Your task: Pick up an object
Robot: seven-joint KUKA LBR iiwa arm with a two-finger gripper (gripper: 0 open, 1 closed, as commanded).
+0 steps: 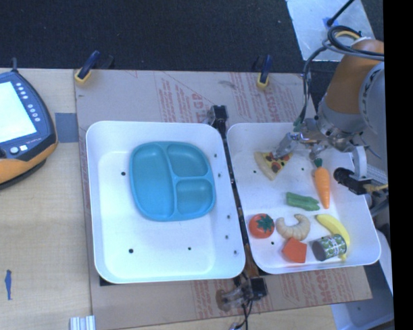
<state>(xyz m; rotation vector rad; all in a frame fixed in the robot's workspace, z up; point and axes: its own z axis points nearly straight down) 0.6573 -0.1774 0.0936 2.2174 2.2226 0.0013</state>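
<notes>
Bench surface carries two white bins (99,198). Toy foods sit grouped in the right bin for picking; gripper (287,146) hovers at the pizza slice (272,163), grip state apparently undeterminable.

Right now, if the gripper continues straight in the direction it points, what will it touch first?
The gripper points toward the left and down, above the right bin. The pizza slice lies directly in that line, so it would probably be met first. Height above it is unclear from this slanted view.
</notes>
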